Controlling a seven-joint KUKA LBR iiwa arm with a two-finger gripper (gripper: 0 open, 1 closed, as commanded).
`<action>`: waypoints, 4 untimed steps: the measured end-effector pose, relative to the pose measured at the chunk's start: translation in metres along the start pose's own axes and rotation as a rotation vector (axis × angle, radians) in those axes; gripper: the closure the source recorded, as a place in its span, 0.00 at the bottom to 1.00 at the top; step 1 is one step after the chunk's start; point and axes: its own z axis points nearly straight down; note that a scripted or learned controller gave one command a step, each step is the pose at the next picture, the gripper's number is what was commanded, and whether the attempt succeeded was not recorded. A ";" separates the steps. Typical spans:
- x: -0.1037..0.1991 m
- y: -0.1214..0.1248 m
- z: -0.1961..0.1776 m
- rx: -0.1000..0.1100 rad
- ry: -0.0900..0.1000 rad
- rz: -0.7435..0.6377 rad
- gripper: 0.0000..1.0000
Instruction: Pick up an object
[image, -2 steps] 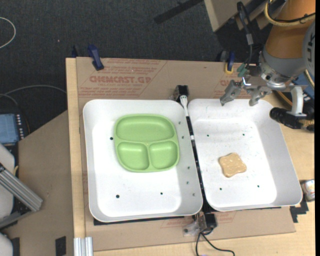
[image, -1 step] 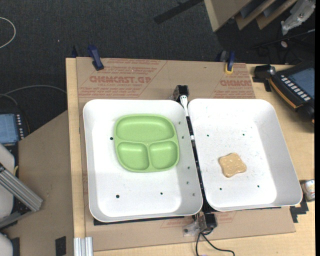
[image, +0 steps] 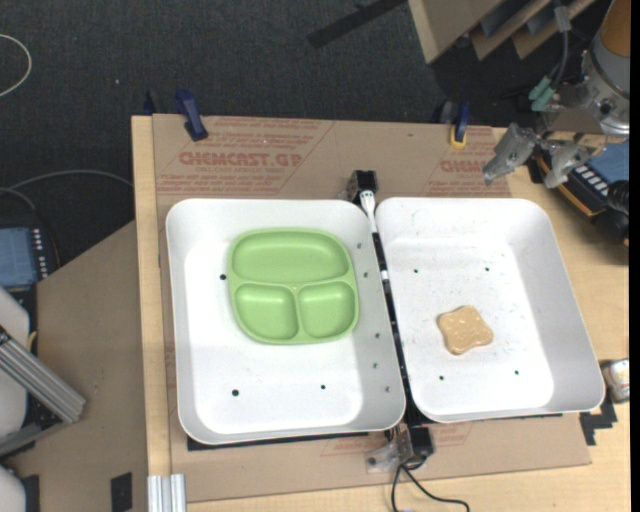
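A tan, toast-shaped piece (image: 464, 330) lies flat in the right bin (image: 560, 300), toward its near middle. A green plate with three compartments (image: 293, 285) rests in the left bin (image: 200, 360). My gripper (image: 527, 165) hangs above the bench beyond the right bin's far right corner, well away from the toast piece. Its fingers (image: 505, 155) are spread, so it is open, with nothing between them.
The two white bins meet at a central seam with a black clip (image: 362, 184) at its far end. Blue clamps (image: 190, 115) hold the brown board at the back. Cables and a connector (image: 415, 450) sit at the front edge.
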 end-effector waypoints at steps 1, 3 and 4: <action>-0.039 -0.009 -0.138 -0.036 -0.009 0.004 0.00; -0.077 -0.023 -0.168 -0.035 -0.013 0.008 0.00; -0.045 -0.059 -0.045 -0.005 0.001 0.000 0.00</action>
